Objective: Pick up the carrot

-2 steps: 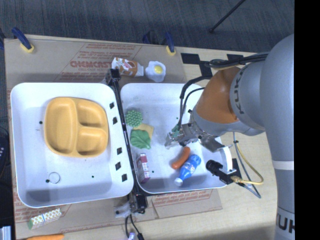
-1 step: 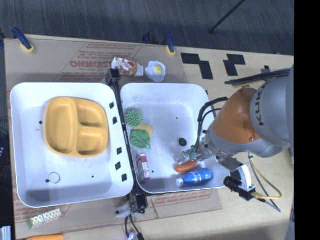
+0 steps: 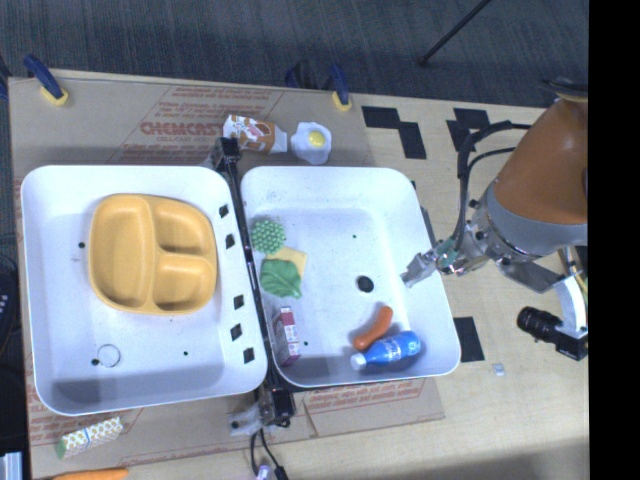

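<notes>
The hand (image 3: 428,265) (grip state unclear) hovers by the right bin's edge; approach the small orange carrot (image 3: 374,327) squarely, avoiding the touching blue bottle (image 3: 391,351).

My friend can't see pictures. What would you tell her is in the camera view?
An orange carrot lies in the right white bin against a blue bottle, while the robot's claw hovers at that bin's right rim, not touching it. The left bin holds a yellow divided plate.
</notes>
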{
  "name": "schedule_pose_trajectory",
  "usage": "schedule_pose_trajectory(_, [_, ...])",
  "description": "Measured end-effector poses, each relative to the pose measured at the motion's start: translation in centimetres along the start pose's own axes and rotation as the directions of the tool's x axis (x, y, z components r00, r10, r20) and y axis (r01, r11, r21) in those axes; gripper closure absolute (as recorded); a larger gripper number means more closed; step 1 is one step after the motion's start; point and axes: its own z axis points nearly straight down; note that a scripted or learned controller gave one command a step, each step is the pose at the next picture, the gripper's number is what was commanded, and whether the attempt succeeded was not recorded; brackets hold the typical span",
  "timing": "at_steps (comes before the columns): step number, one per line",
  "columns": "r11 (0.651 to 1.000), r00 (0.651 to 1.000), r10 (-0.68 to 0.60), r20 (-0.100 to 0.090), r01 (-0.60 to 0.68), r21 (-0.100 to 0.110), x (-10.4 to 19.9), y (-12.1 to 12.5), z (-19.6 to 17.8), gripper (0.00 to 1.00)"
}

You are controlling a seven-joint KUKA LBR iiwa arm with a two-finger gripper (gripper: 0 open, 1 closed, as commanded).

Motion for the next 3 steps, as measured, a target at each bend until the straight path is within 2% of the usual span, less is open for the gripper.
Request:
schedule_pose_trajectory(1, [1.0, 1.0, 0.0, -0.001, 0.0, 0.001, 0.0, 0.0, 0.1, 0.0])
schedule_pose_trajectory(2, [0.995, 0.995, 0.097, -0.004, -0.097, 0.005, 6.4, 7.2, 7.7, 0.0])
schedule_pose_trajectory(3, [0.999, 0.999, 0.047, -0.003, -0.047, 0.003, 7.9, 11.8, 7.3, 0.0])
